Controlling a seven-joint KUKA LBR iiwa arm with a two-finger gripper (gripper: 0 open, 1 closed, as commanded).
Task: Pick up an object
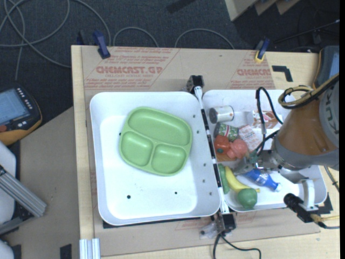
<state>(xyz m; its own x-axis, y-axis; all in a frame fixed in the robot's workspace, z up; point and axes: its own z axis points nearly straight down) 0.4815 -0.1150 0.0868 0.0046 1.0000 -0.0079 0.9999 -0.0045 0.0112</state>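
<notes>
The right bin (237, 98) holds a heap of small things. A silver can (222, 114) lies at its far side, with a crinkled packet (249, 135) and red and orange toys (225, 145) below it. Nearer the front lie a yellow banana (233, 179), a green ball (247, 198) and a blue object (263, 179). My gripper (254, 163) is down in this bin, between the red toys and the blue object, just above the banana. The arm's orange band (303, 129) rises over it and hides the bin's right part.
The left bin (102, 144) carries a green divided plate (156, 141) in its upper middle. A black clamp (195, 82) sits at the far end of the rim between the bins. A black cable (262, 109) loops from the arm over the right bin.
</notes>
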